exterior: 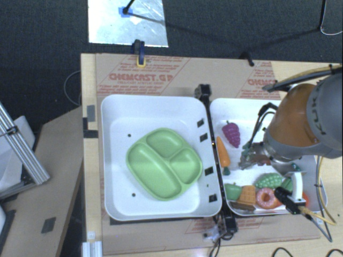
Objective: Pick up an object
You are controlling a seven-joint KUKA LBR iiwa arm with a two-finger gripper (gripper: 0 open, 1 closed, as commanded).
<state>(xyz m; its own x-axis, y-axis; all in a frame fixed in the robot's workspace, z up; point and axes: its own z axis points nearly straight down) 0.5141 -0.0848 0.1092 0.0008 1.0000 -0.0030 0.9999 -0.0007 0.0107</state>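
Two white bins sit side by side on the desk; the left bin (115, 116) holds a green divided plate (163, 164) alone. Printed on the brown board at twelve o'clock is "CHEMCAST GP", repeated partly at one o'clock. The right bin (241, 108) carries purple grapes (231, 133), a carrot (223, 153) and a doughnut (266, 198). At four o'clock the hand (252, 157) hangs low among them; whether spread or pinching I cannot tell, so nothing looks lifted yet.
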